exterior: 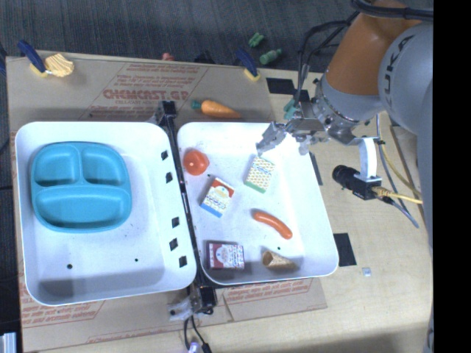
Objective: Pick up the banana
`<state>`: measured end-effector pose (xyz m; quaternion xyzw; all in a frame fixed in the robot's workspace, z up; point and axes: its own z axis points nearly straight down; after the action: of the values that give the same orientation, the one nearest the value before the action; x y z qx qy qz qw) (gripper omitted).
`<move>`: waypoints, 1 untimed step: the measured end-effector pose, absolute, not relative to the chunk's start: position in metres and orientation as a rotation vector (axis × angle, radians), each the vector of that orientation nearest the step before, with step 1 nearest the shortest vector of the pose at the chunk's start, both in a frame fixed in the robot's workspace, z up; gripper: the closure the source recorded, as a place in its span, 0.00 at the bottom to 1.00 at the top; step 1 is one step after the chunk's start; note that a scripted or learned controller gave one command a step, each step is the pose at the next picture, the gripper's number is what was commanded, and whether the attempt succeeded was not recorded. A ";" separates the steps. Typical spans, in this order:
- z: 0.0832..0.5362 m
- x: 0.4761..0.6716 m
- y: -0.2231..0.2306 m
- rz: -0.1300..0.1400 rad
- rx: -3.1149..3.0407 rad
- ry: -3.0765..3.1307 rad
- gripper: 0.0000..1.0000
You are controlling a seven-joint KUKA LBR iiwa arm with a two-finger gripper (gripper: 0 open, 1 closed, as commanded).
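My gripper (285, 143) hangs over the back right part of the right bin (321, 219). Its fingers are spread open and nothing is between them. Just below the left fingertip (266, 141) lies a small green-and-white box (260, 173). A pale yellow lumpy object (59, 66) rests far off on the cardboard at the back left, outside both bins. I cannot tell whether it is the banana.
The right bin also holds a red tomato (195, 161), an orange-and-blue box (217, 197), a sausage (272, 223), a brown box (224, 255) and a bread wedge (279, 260). A carrot (215, 109) lies behind it. A blue divided tray (79, 186) sits in the left bin (96, 278).
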<state>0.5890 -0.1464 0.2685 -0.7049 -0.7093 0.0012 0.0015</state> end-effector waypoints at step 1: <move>0.191 0.588 -0.036 0.006 -2.336 -2.092 0.00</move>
<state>0.5884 -0.0358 0.1905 -0.7449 -0.6672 0.0019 0.0029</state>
